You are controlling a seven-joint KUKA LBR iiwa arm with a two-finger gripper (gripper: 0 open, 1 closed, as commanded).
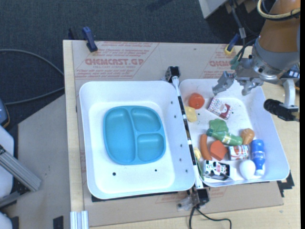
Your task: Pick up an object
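- Gripper [237, 84]: hangs above the far edge of the right bin [276, 128], its two fingers spread wide with nothing between them.
- Arm [279, 27]: grey with an orange band, entering over the bin's far right corner.
- Red-and-white packet [219, 108]: lies tilted on the bin floor just below the gripper, apart from its fingers.
- Orange-red ball [196, 100] and yellow piece [191, 114]: against the bin's left wall, near the far corner.
- Centre cluster: green toy [218, 126], green bottle [229, 138], orange carrot [205, 147], red-orange block [218, 150], touching or overlapping.
- Near edge: black-and-white carton [216, 169], white egg [247, 169], blue bottle [258, 154], labelled can [238, 151], orange piece [248, 135].
- Left bin [90, 142]: carries a blue divided plate [135, 134] at its middle.
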